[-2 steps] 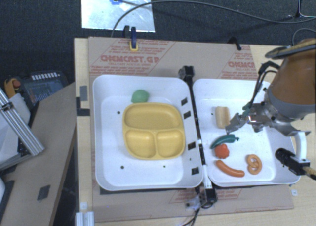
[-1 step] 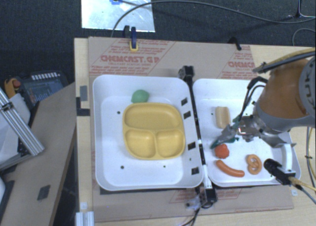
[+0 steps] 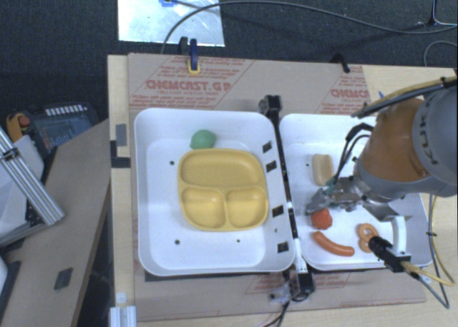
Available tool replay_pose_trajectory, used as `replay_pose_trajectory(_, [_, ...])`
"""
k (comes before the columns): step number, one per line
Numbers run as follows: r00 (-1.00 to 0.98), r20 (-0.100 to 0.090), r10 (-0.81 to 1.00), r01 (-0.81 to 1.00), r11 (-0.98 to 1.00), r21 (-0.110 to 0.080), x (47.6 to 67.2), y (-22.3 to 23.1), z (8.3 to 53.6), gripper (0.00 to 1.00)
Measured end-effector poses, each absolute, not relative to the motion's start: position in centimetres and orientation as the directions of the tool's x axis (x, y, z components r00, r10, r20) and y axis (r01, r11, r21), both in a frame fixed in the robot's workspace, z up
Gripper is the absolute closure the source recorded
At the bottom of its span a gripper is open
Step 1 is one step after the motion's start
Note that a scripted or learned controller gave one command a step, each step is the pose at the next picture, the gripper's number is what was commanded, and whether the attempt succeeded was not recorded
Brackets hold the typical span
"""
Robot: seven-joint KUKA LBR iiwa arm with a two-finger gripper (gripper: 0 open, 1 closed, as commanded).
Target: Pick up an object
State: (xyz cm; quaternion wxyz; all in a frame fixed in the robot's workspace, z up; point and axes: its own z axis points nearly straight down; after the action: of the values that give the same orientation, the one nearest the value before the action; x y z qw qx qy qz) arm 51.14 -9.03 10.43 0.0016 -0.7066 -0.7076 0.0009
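Sausage (image 3: pixel 333 243) lies at right bin (image 3: pixel 300 132) front edge | red tomato-like piece (image 3: pixel 321 218) just behind it, directly beneath pincer (image 3: pixel 320 202) | pincer grip state: cannot tell | placement suits top-down grasp

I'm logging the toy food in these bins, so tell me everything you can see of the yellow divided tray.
The yellow tray lies flat near the middle of the left white bin. It looks like smooth moulded plastic, roughly square with rounded corners and a raised rim. Ridges split it into three wells: one wide well across the far side and two smaller ones side by side on the near side. A green rounded object sits against its far edge, apparently touching the rim.
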Motion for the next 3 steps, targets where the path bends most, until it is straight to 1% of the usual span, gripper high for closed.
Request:
replay_pose_trajectory(1, [-0.001, 0.001, 1.0, 1.0, 0.001, -0.002, 51.2, -9.0, 8.3, 0.0])
replay_pose_trajectory(2, [-0.002, 0.0, 1.0, 1.0, 0.002, 0.002, 51.3, -9.0, 9.5, 1.0])
replay_pose_trajectory(3, [-0.003, -0.001, 1.0, 1.0, 0.003, 0.006, 51.0, -9.5, 15.7, 1.0])
